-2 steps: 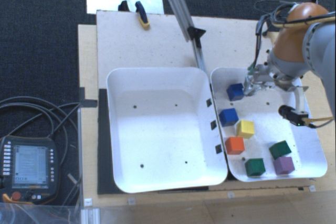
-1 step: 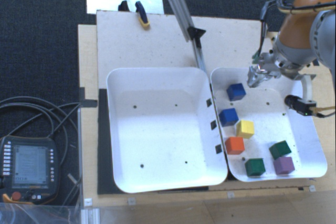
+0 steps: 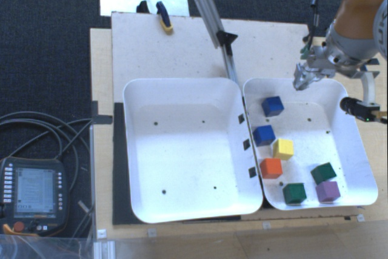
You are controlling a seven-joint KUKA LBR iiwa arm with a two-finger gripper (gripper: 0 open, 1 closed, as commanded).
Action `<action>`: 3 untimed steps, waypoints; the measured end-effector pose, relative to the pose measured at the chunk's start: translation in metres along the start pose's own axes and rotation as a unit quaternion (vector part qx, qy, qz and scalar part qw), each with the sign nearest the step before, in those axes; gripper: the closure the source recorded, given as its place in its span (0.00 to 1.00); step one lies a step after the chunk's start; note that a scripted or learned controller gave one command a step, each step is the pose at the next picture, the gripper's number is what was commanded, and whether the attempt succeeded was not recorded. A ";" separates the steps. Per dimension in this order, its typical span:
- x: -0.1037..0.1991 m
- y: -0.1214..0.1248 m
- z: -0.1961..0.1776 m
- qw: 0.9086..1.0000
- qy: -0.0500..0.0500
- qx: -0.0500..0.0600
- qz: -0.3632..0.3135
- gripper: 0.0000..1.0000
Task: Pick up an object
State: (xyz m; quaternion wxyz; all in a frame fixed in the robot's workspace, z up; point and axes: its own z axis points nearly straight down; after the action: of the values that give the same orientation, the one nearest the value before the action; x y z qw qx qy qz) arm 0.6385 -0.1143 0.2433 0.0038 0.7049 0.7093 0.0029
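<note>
1. Arm (image 3: pixel 357 3): grey with orange band, entering from upper right of frame, wrist angled down toward the right bin.
2. Gripper (image 3: pixel 301 83): poised over the upper edge of the right bin, nothing seen between the fingers; open or closed state not discernible at this size.
3. Right bin (image 3: pixel 351 130): shallow, white, lower right of frame, holding 7 cubes.
4. Blue cube (image 3: pixel 273 106): upper part of right bin, below and left of the gripper, apart from it.
5. Second blue cube (image 3: pixel 264 134): near the bin's left wall, mid-height.
6. Yellow cube (image 3: pixel 283 148): just beside the second blue cube, lower right of it.
7. Orange cube (image 3: pixel 271 168): directly below the yellow cube, close to touching.
8. Green cube (image 3: pixel 294 193): bottom edge of right bin.
9. Dark green cube (image 3: pixel 323 173): right of centre, lower part of bin.
10. Purple cube (image 3: pixel 328 191): just below the dark green cube.
11. Left bin (image 3: pixel 182 148): white, centre of frame, side by side with the right bin.
12. Control pendant (image 3: pixel 33 194): lower left of frame, cables attached.
</note>
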 end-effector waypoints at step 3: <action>0.107 -0.038 -0.010 1.000 0.002 0.005 -0.002 1.00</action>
State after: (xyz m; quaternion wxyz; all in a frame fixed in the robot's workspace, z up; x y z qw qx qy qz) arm 0.5992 -0.0078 0.2524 -0.0012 0.7037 0.7105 0.0003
